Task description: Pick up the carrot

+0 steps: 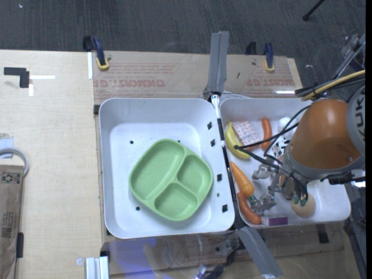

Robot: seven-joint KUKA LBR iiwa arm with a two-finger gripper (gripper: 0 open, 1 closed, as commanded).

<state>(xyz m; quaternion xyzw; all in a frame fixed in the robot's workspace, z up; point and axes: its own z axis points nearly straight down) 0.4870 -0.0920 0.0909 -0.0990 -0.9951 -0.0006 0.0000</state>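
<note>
An orange carrot [242, 179] lies along the left side of the right bin [325, 214], pointing up-left. A second orange piece with a green tip [249, 213] lies just below it, near the bin's front left corner. My gripper [267, 199] hangs low over the bin just right of both, between them and a tan egg-like object [304, 206]. The wrist's orange band [323, 135] covers the middle of the bin. I see nothing clearly held in the gripper.
The right bin also holds a yellow banana [234, 144], a pink-and-white packet [246, 132], an orange sausage-like piece [266, 130] and a purple item [278, 220]. A green three-compartment plate [171, 179] lies in the left bin [116, 156]. A metal divider [217, 68] separates the bins.
</note>
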